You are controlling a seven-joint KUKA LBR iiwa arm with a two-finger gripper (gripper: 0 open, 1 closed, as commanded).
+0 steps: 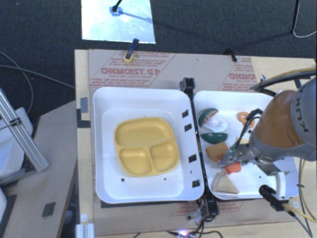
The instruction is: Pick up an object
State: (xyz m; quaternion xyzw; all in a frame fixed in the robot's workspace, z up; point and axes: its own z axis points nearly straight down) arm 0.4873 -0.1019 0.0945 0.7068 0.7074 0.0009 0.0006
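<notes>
From my feed, the arm (pixel 285 128) comes in over the right bin (pixel 223 100) and hides most of that bin's right side. The gripper (pixel 233 158) sits low near the bin's middle, among the objects, but its fingers are a small grey blur against the clutter and I cannot tell how far they are parted or whether anything is between them. Just beside it lie a brown block (pixel 217 151) and a small red piece (pixel 233 168); whether either is touched I can't make out. A tan wedge (pixel 226 184) rests at the bin's front edge. Toward its back-left corner sit a green and white object (pixel 207 117) and a dark green piece (pixel 214 137). An orange item (pixel 242 116) is partly hidden behind a cable. The left bin (pixel 104 133) holds a yellow divided tray (pixel 146 146).
</notes>
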